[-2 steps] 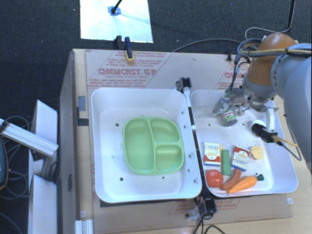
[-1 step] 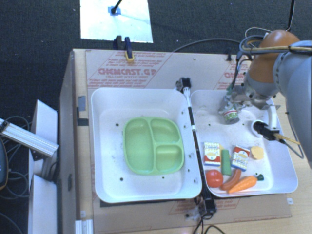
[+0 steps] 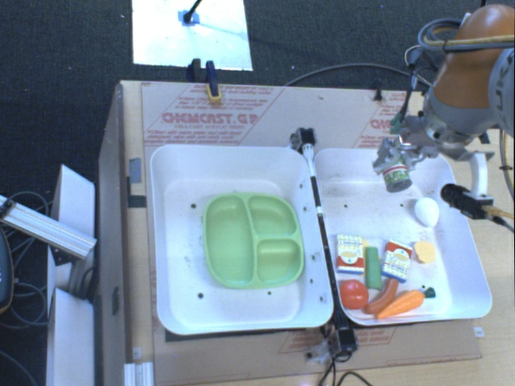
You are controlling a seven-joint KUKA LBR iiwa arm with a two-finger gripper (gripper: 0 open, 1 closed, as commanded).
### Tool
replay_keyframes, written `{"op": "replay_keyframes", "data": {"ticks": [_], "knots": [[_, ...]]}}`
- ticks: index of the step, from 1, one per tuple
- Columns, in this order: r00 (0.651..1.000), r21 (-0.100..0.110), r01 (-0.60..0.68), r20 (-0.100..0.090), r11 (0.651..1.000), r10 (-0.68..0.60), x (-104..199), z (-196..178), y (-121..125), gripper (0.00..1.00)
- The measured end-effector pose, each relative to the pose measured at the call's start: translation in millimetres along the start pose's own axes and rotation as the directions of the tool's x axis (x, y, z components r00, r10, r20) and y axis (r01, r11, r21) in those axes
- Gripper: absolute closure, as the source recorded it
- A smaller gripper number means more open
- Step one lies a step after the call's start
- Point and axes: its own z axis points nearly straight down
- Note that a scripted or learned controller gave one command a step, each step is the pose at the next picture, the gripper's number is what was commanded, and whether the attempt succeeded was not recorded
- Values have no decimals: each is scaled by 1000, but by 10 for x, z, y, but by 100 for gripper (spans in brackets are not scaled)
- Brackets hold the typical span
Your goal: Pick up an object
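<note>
My gripper [image 3: 393,164] hangs over the back of the right bin [image 3: 354,185]. It is shut on a small grey-green can [image 3: 397,178], which sits tilted between the fingers. Lower in this bin lie a white egg [image 3: 426,211], two red-and-white cartons [image 3: 349,253] [image 3: 397,260], a green stick [image 3: 372,266], a yellow piece [image 3: 425,252], a tomato [image 3: 352,293], a sausage [image 3: 381,295] and a carrot [image 3: 403,302].
The left bin [image 3: 181,215] holds a green divided plate [image 3: 253,240]. A black divider rail [image 3: 319,215] runs between the bins. A black fixture [image 3: 460,197] sticks in at the right bin's right rim, near the egg.
</note>
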Motion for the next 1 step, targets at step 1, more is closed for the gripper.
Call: {"op": "replay_keyframes", "data": {"ticks": [1], "knots": [[1000, 3, -4, 0, 1000, 4, 22, -281, -293, 100]]}}
